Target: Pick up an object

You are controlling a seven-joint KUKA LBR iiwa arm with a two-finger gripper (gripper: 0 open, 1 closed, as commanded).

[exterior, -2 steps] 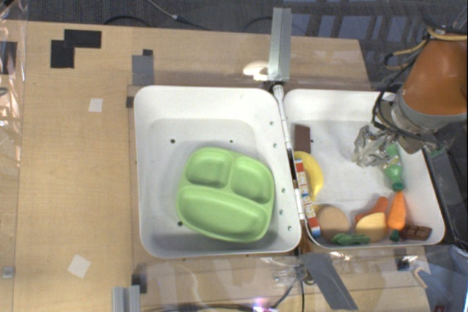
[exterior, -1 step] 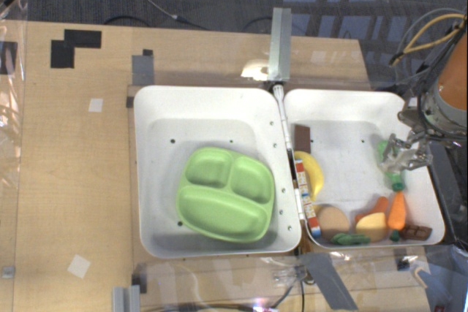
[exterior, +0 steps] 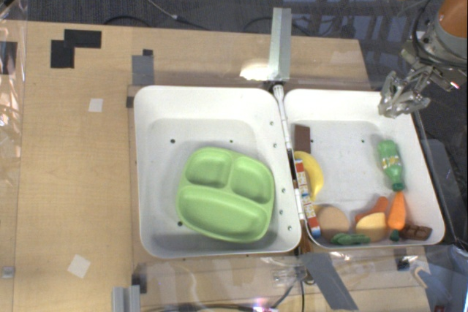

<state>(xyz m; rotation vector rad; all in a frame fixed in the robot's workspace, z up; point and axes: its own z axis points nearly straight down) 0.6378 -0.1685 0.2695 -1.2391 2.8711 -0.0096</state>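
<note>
My gripper (exterior: 398,100) hangs over the far right corner of the right bin (exterior: 344,120), with nothing between its fingers. In that bin lie a green bottle (exterior: 390,161) near the right wall, a banana (exterior: 313,173) by the left wall, an orange carrot (exterior: 396,210), a tan egg-shaped piece (exterior: 332,219), a yellow-orange wedge (exterior: 371,223), a green pod (exterior: 351,237) and a brown block (exterior: 416,233) along the near side. A brown bar (exterior: 301,134) sits near the divider.
The left bin (exterior: 157,128) holds a green divided plate (exterior: 226,193). A metal post (exterior: 281,44) stands behind the seam between the bins. A striped strip (exterior: 303,190) lies along the divider. Wooden bench surface extends to the left.
</note>
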